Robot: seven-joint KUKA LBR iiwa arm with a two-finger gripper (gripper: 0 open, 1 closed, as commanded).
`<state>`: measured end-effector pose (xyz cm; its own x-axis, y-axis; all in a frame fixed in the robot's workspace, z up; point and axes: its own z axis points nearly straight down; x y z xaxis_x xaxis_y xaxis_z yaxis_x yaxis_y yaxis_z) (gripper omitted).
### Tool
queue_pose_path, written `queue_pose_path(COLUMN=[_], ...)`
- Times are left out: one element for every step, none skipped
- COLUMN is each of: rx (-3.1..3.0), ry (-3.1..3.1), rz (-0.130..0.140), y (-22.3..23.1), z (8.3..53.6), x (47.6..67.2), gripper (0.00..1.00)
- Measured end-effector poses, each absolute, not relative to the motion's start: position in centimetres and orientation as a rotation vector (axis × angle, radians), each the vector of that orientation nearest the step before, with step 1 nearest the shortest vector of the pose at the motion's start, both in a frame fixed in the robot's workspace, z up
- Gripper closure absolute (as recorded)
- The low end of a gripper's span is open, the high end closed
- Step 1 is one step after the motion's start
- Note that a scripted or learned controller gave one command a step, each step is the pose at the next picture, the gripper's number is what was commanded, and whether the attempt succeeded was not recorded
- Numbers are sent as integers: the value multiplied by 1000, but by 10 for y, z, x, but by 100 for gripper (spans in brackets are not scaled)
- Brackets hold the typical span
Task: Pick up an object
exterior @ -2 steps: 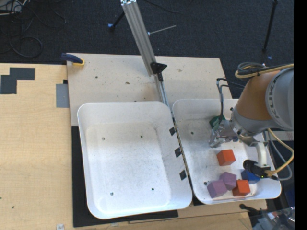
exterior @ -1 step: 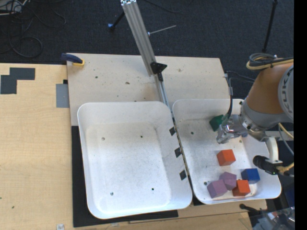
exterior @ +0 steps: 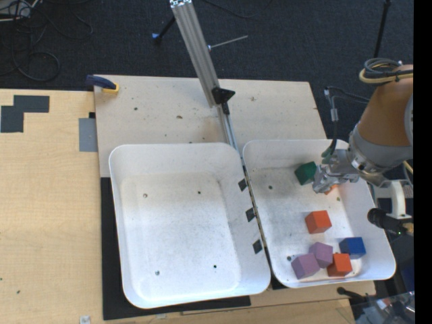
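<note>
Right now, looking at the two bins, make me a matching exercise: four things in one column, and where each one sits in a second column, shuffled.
Things:
1. green block
2. blue block
3. gripper
4. yellow-tipped clamp

Places:
A. bench's far left corner, outside the bins
B. right bin's near right corner, beside an orange block
C. right bin's far part, just left of the gripper
D. low over the right bin's far right side

Pairs: 1-C, 2-B, 3-D, 4-A
</note>
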<state>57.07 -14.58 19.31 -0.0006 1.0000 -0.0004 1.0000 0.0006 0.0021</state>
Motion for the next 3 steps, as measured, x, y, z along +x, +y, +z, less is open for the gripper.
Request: queue_pose_path(rx=[2220,2221,2221], ry=[2220,2229,2229], rz=[2,-3,-1], y=[-147,-96,-46], z=[232,221,216], x=[571,564,569], gripper=[100,100,100])
